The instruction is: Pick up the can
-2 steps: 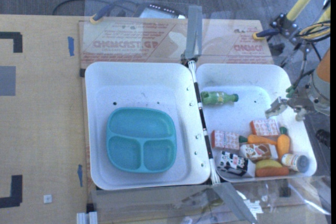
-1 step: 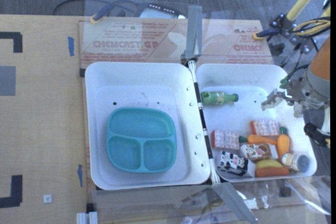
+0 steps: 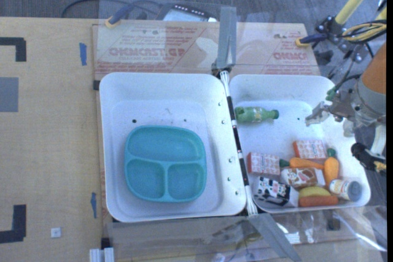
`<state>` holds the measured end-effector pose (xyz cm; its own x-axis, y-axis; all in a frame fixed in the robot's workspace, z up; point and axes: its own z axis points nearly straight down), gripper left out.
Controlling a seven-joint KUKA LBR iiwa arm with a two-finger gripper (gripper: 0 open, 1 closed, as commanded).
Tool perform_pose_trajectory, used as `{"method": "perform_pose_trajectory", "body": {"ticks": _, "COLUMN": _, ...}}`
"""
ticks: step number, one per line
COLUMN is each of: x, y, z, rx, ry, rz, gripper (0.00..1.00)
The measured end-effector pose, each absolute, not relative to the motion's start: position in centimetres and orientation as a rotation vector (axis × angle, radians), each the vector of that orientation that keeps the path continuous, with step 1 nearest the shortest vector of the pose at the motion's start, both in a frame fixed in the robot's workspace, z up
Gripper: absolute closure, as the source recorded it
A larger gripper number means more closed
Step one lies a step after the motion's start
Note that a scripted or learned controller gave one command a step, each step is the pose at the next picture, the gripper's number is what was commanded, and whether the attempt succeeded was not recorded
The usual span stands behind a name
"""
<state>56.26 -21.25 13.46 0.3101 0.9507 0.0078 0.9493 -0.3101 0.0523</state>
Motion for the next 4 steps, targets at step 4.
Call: {"method": "perform_pose_trajectory", "body": {"ticks": 4, "x": 62.2, "y": -20.6, "z": 12.8, "rx": 2.919, "ry": 1.17, "rz": 0.005, "gripper": 0.0}}
